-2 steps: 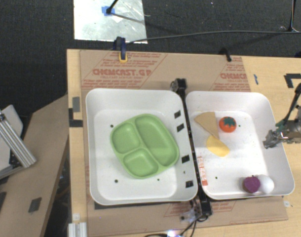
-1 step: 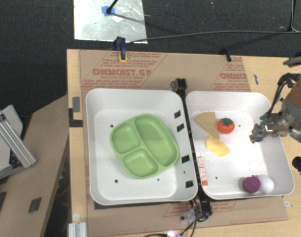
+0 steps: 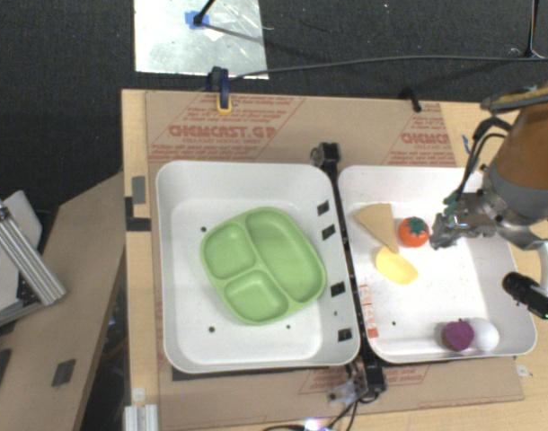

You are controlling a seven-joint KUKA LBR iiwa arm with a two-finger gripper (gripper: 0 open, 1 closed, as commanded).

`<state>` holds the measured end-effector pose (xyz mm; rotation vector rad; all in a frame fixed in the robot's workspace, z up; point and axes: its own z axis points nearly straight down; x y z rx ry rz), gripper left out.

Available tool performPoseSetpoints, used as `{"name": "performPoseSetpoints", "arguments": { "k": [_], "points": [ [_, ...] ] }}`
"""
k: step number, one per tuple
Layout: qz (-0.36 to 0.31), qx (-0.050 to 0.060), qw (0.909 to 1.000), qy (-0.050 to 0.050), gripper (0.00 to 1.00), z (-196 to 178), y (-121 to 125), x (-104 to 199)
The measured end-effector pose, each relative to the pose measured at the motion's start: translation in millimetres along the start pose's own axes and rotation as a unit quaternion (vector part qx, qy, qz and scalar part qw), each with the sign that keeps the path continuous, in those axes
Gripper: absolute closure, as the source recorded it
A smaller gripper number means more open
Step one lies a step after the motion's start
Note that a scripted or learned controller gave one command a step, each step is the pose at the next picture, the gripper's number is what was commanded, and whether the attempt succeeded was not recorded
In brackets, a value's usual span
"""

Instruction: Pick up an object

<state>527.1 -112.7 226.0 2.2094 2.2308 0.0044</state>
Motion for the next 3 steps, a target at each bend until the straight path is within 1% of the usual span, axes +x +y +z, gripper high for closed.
{"name": "performPoseSetpoints", "arguments": {
  "k": [1, 2, 3],
  "points": [
    [0.0, 0.0, 1.0, 0.001, 1.0, 7.9, 27.3, 54.2],
    [0.0, 0.0, 1.0, 0.0, 1.0, 16.0, 45.1, 104.5],
    [0.0, 0.0, 1.0, 0.001, 1.0, 0.5, 63.2, 153.0]
  ]
}}
